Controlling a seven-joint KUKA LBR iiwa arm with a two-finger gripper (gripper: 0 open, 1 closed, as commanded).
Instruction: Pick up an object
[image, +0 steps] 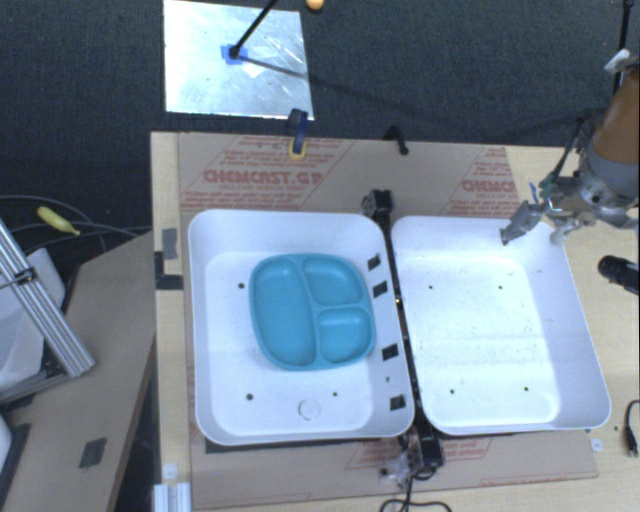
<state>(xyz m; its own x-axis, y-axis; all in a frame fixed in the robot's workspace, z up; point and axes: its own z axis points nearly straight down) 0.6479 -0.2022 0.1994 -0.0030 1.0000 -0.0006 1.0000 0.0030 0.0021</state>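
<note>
A blue plate with three compartments (305, 310) lies flat in the middle of the left bin (215, 260). A small white disc (308, 408) rests near that bin's front wall. My gripper (535, 224) hangs over the back right corner of the right bin (575, 330), far from the plate. Its fingers are spread, so it is open, with nothing between them. The grey arm with its orange band (610, 140) comes in from the right edge.
A row of black clips (385, 300) runs along the seam between the two bins. Both bins sit on a cardboard sheet (260, 170). A metal frame (35, 310) stands at the far left, off the bench.
</note>
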